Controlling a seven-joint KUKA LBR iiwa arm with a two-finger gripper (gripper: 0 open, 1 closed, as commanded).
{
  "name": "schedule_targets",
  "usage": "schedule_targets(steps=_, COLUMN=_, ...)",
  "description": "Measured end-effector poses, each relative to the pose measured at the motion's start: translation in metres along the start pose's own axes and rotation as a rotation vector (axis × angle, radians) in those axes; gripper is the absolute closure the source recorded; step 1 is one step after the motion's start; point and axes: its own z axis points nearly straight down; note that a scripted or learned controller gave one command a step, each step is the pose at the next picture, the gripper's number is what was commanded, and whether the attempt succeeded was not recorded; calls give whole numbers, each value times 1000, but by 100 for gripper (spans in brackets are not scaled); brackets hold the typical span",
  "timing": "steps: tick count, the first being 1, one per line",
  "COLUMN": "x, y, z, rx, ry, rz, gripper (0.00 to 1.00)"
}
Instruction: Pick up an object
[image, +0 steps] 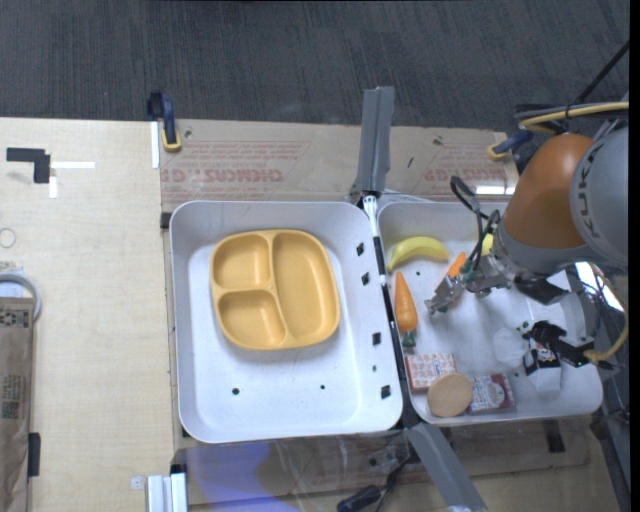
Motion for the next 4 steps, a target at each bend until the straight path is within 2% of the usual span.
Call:
schedule_targets(steps=1, x=-26, y=64, z=-1, rx=-2, ry=-1, rz=-124, gripper=0)
schedule_targets(steps=2, x=0, y=19, z=-1, rx=-1, ry=-1, rz=-215, gripper=0)
schedule_targets(steps=3, x=-1, y=19, z=-10, rx=-2, ry=-1, rz=-210, gripper=100)
schedule_targets(steps=4, x=-3, y=-9, z=-86, rx=0, ry=-1, rz=-146, gripper=100)
